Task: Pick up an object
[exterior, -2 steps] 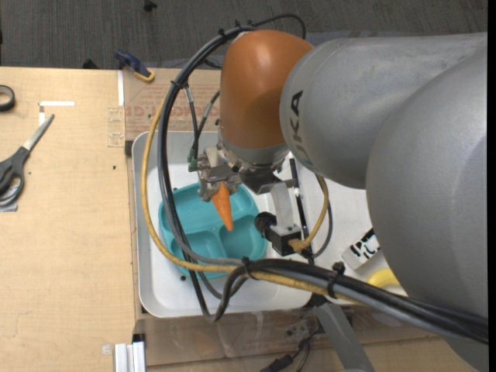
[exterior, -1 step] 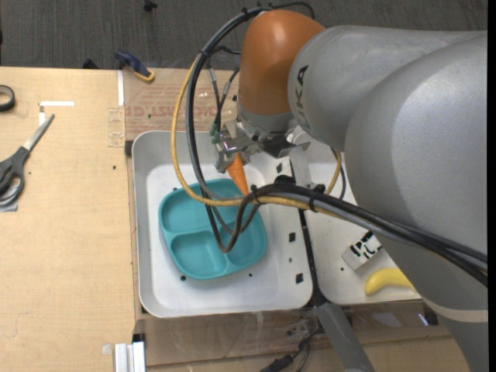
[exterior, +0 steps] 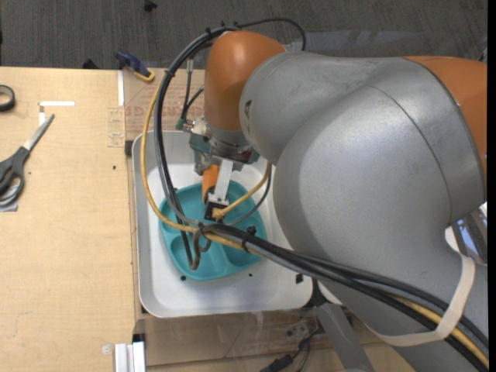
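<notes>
The gripper point(exterior: 213, 183) hangs just left of the frame's centre, pointing down into a white bin point(exterior: 151, 285). Its lower end is a jumble of a white piece, an orange bit and some dark parts, and whether it is spread or pressed together cannot be told from this view (cables cross right in front of it). Nothing can be seen pinched in it.

Directly beneath it lies a teal divided dish point(exterior: 221, 260), in the middle of the bin, its shallow compartments facing up. The gripper's tip sits over the dish's upper part; whether it touches the dish cannot be told.

A bundle of black and yellow cables point(exterior: 164, 169) loops from the top of the wrist down the left side of the bin, crosses the dish, and runs off toward the lower right of the frame.

Above the gripper is the orange band point(exterior: 236, 68) of the arm, and the grey arm body point(exterior: 364, 177) fills the right half of the frame.

To the left of the bin lies the wooden bench top point(exterior: 62, 246). A pair of scissors point(exterior: 19, 165) lies near the left edge, a roll of tape point(exterior: 6, 98) at the upper left edge, and a blue-and-yellow clamp point(exterior: 133, 64) above the bin's upper left corner.
</notes>
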Available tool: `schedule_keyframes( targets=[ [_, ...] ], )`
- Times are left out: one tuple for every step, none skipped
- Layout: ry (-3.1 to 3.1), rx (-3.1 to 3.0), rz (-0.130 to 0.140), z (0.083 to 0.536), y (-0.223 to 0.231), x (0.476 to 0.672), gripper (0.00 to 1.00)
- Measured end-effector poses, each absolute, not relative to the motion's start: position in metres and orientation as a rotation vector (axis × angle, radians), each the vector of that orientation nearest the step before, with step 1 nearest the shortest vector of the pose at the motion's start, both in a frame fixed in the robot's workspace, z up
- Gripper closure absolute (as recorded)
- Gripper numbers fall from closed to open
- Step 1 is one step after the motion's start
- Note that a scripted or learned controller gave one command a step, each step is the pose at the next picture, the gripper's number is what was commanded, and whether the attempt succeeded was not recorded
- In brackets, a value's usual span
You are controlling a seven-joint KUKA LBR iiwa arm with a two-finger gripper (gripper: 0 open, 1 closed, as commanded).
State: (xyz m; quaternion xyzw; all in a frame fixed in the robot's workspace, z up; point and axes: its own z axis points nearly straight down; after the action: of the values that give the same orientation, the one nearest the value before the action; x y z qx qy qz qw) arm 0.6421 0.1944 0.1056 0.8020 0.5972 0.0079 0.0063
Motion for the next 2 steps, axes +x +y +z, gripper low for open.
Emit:
schedule_keyframes(
  targets=[
    [1.994,2.425,-0.002,0.198,0.199,0.597,1.0],
    [2.742,1.528,-0.002,0.239,0.19,0.586,1.0]
  ],
)
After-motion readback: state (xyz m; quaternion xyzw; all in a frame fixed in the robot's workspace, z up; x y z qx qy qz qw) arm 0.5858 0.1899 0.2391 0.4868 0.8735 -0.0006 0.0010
